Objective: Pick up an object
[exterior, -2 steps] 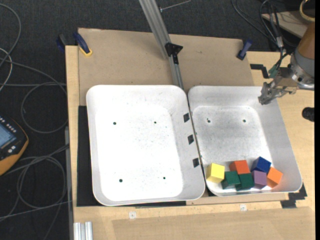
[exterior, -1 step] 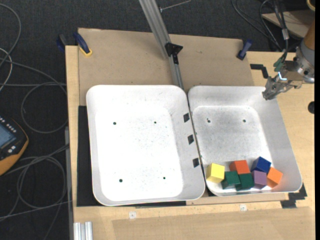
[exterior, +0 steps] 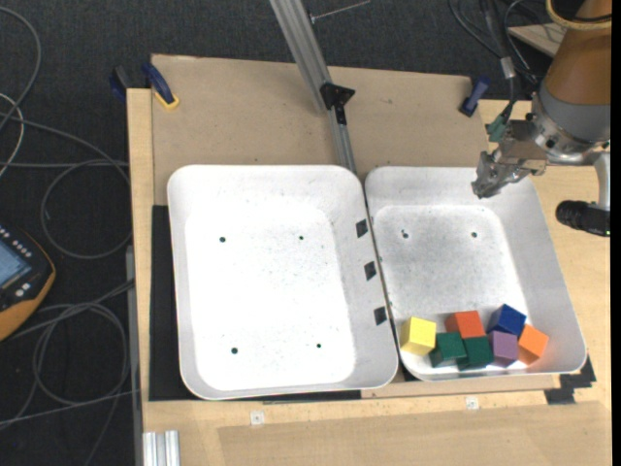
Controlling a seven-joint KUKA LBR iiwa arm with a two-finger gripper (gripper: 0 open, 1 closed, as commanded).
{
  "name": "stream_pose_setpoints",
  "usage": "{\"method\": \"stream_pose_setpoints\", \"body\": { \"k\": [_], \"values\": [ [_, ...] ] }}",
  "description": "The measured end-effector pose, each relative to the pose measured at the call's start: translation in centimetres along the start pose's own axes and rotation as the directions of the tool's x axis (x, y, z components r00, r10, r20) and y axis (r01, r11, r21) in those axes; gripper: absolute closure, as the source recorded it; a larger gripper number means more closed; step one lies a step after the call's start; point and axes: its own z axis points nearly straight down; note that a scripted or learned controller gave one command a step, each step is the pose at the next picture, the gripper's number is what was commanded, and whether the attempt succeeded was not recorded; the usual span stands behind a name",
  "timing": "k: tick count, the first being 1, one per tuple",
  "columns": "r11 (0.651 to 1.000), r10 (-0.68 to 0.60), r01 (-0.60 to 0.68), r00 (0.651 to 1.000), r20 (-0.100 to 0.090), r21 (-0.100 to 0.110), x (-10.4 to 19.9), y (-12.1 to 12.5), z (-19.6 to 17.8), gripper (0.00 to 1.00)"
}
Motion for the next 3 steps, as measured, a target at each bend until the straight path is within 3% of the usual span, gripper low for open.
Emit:
{"method": "stream_pose_setpoints", "body": {
  "k": [2, 3],
  "values": [
    [1.0, 0.0, 0.0, 1.0, 0.001, -0.003, 11.1, 0.6, 0.7, 1.0],
    [1.0, 0.001, -0.001, 1.0, 0.0, 0.0, 16.0, -0.4, 0.4, 1.0]
  ]
}}
